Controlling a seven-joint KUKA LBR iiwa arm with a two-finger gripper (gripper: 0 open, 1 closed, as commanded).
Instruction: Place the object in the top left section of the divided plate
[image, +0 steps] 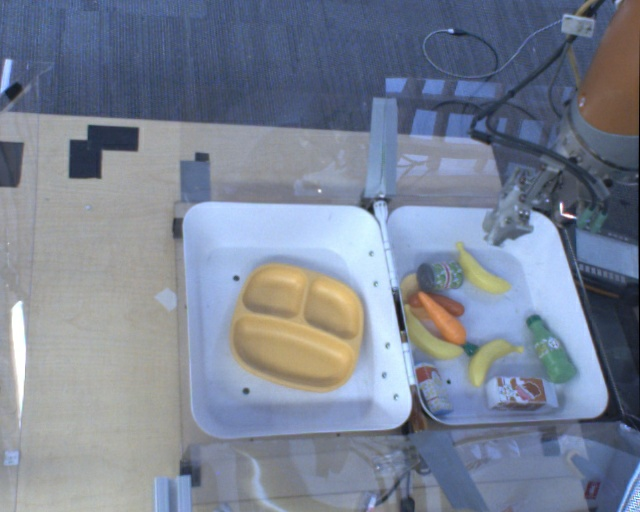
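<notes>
Below the jaws (503, 225), a banana (483, 271)

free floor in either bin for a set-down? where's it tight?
Left white bin: bare floor rings the yellow divided plate, widest along its left wall. All three plate sections are bare. Right white bin: open patch at centre-right between the upper yellow banana and green bottle, under the gripper. Crowded by the divider: carrot, cans, bananas.
</notes>
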